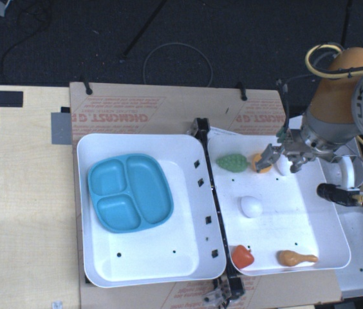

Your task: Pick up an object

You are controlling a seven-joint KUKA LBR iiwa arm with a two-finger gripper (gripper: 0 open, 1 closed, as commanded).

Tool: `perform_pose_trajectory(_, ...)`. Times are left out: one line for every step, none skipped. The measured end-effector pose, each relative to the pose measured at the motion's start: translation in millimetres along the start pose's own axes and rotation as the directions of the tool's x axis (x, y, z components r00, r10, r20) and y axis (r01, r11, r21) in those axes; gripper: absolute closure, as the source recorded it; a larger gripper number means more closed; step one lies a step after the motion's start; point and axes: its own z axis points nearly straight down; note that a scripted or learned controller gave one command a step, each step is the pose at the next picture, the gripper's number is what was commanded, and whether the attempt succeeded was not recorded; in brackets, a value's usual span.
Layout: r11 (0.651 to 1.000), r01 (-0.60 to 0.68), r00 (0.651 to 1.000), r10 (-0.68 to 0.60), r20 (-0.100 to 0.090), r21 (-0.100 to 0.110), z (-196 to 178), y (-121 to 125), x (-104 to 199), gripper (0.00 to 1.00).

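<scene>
Camera view shows us two white bins side by side on the bench. The left bin (104, 262) carries a blue divided plate (130, 192); the right bin (326, 237) carries the loose things we might pick: a green leafy piece (233, 163) near the far wall, a small orange piece (262, 163) just beside it, a white ball (251, 206) near the middle, a red piece (242, 257) at the near-left corner, and a tan drumstick shape (295, 258) along the near wall.

Our gripper (278, 161) sits low at the far end of the right bin, reaching in from the right. Its fingers look spread, one touching or just beside the orange piece, the other apart on the far side — nothing is clearly held between them, so we judge it released, not gripping.

To do this step well, we judge that we should centre the fingers around the orange piece, go down to the bin floor, and close fully before lifting — straight up, clear of the green piece and the bin wall.
</scene>
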Motion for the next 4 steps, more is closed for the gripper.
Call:
perform_pose_trajectory(1.000,0.001,1.000,-0.001,0.002,-0.012,-7,3,0,0.00)
perform_pose_trajectory(1.000,0.003,1.000,-0.003,0.001,-0.008,49,7,9,0.00)
perform_pose_trajectory(1.000,0.001,1.000,-0.001,0.002,-0.010,101,7,10,0.00)
perform_pose_trajectory(1.000,0.001,1.000,-0.001,0.003,-0.011,89,7,9,1.00)
